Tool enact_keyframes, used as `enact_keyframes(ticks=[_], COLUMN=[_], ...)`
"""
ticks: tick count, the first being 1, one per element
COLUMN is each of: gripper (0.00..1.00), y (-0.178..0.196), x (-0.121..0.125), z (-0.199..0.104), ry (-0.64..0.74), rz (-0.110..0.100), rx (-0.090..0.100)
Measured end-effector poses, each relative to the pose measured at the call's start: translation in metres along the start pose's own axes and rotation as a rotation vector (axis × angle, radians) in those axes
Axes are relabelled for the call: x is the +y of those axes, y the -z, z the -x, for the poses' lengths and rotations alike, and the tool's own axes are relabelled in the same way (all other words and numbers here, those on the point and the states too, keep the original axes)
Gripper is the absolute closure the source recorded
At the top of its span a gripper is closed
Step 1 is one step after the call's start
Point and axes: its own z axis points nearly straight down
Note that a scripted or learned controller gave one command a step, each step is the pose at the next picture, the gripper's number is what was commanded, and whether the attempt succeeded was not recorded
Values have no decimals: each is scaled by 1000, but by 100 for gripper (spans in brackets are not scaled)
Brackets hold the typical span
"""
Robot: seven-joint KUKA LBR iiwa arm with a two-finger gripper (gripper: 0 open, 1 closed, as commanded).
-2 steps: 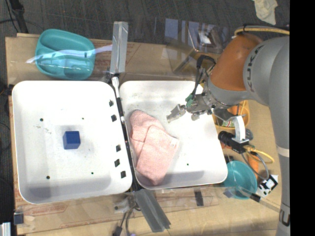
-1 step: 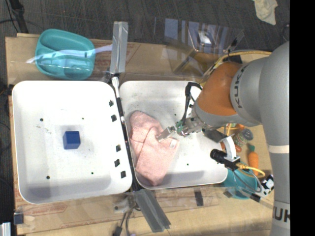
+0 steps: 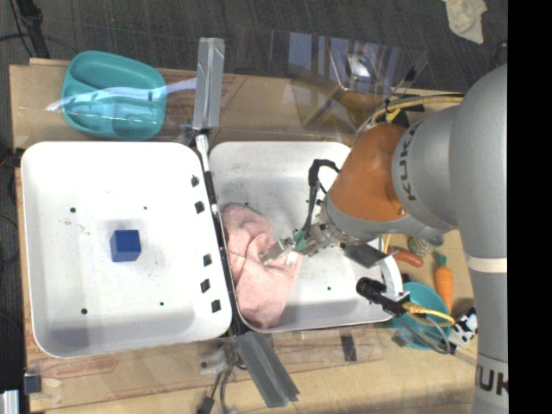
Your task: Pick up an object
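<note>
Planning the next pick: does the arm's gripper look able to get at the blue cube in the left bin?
Probably yes. The blue cube sits alone and uncovered; the gripper is over the pink cloth in the right bin.

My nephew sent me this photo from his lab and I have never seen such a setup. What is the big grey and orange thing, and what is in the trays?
It is a robot arm, photographed from one fixed camera above the bench, looking down at a slant. Two shallow white bins sit side by side. The left bin holds a small blue cube. The right bin holds a crumpled pink cloth. The arm's gripper is down at the cloth's edge; whether it has caught the cloth is unclear. A teal plastic container lies behind the left bin.
</note>
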Motion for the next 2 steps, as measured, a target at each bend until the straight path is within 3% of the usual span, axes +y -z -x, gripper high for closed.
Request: enact_keyframes(ticks=[1, 2], gripper=[100, 100], y=[11, 100], x=[1, 43], z=[1, -46], ry=[5, -196], rz=[1, 0], rx=[-2, 0])
